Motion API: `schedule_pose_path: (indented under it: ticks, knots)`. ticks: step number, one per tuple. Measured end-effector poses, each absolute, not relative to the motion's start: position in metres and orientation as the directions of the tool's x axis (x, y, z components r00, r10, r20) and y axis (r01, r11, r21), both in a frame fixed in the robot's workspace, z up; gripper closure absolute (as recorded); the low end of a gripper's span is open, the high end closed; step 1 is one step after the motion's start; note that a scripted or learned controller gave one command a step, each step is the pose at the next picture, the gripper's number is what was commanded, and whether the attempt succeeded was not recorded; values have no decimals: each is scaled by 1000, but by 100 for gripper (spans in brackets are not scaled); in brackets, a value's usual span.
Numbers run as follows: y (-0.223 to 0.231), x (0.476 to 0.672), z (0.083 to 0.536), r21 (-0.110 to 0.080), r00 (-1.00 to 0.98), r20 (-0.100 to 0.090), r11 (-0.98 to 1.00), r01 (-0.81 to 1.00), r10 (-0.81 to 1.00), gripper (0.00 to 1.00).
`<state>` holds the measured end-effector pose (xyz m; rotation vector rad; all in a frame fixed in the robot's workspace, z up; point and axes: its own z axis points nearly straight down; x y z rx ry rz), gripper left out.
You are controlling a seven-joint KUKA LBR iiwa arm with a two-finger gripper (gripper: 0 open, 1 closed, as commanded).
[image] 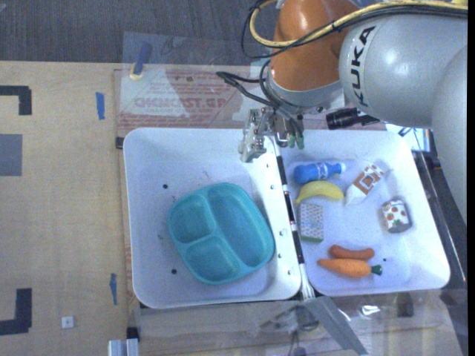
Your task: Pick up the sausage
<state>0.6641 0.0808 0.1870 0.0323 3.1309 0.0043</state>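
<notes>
Two white bins sit side by side on a pale wooden bench [59, 221]. The left bin [148, 162] holds one teal divided plate [219, 232]. The right bin [423, 265] holds one sausage [352, 253] near its front edge, just behind one carrot [347, 268], plus one banana [320, 191], one blue bottle [315, 171], one checkered packet [311, 221] and two small cartons [369, 180] [395, 215]. The arm [401, 58] reaches in from the right, its gripper [256, 143] hanging over the back of the left bin, well apart from the sausage; how it is set cannot be told.
</notes>
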Motion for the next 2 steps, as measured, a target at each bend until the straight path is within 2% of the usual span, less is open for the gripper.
schedule_pose_path:
  ticks: [2]
  knots:
    - [79,669,212,12,-999,-33,1000,29,29,100]
